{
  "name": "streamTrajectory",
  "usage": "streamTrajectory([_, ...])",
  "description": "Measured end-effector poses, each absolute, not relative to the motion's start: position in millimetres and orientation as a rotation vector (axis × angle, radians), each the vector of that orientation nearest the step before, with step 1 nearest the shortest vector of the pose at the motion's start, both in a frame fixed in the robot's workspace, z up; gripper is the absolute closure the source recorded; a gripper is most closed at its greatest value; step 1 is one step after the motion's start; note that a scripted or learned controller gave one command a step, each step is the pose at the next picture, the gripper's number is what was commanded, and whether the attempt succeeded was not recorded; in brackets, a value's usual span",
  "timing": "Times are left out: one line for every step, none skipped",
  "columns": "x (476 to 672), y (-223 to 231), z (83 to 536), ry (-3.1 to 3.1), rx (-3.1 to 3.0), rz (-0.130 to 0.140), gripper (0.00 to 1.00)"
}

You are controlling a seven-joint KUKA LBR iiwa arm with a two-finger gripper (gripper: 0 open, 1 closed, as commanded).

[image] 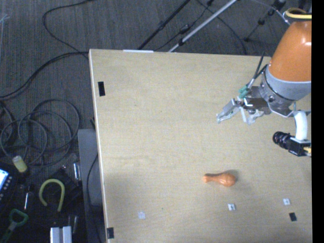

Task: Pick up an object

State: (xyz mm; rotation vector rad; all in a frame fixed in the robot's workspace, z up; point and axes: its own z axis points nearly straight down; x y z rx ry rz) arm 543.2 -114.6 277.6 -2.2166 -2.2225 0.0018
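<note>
- The thing to pick up is a small orange object (pixel 220 179). It lies flat on the tan bench top (pixel 162 120), toward the near right side.
- It looks like a little pear or a drumstick. One end, on the right, is fat and round. The other end, on the left, is thin like a neck.
- It seems light, because it is so small. I think it is smooth, so it could slip or roll when touched.
- I can't tell if it is hard or squishy. It does not look easy to break.
- The best place to hold it is likely across the fat round part, with one finger on each side. The thin neck may slide out.
- The gripper (pixel 226 113) hangs over the bench, farther back than the orange object and a bit to its right. They are well apart, not touching.
- Nothing is between its fingers (pixel 223 116). The tips look close together, but they are blurry, so I can't tell if the hand is open or closed.
- The arm (pixel 293 59) is cut off at the right edge.
- A few tiny marks (pixel 232 206) sit on the bench near the front. They are too small to make out.
- Cables (pixel 40 120) lie on the dark floor to the left.
</note>
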Motion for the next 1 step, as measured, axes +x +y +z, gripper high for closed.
streamTrajectory([575.1,-174.4,214.1,-2.319,-2.117,0.002,0.0])
